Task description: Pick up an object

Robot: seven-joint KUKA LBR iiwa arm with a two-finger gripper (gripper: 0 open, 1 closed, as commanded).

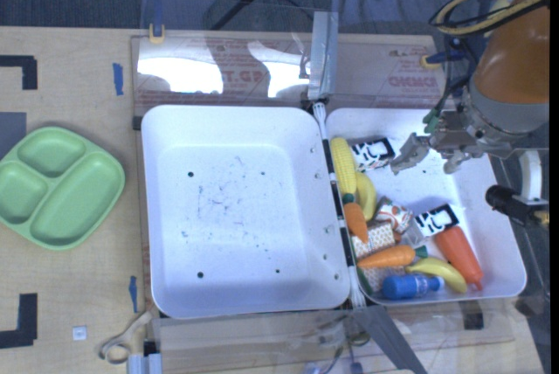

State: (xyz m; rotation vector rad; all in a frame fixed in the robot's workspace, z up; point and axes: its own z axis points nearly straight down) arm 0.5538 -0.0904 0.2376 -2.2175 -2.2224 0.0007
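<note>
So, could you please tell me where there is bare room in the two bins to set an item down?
The left bin offers bare floor from wall to wall. In the right bin, free floor lies along its right side, under the gripper. Its left and near parts are crowded: corn, carrots, a banana and a blue bottle.

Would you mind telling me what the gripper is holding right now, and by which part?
Nothing: the gripper hangs open above the right bin, its fingers bare.
</note>
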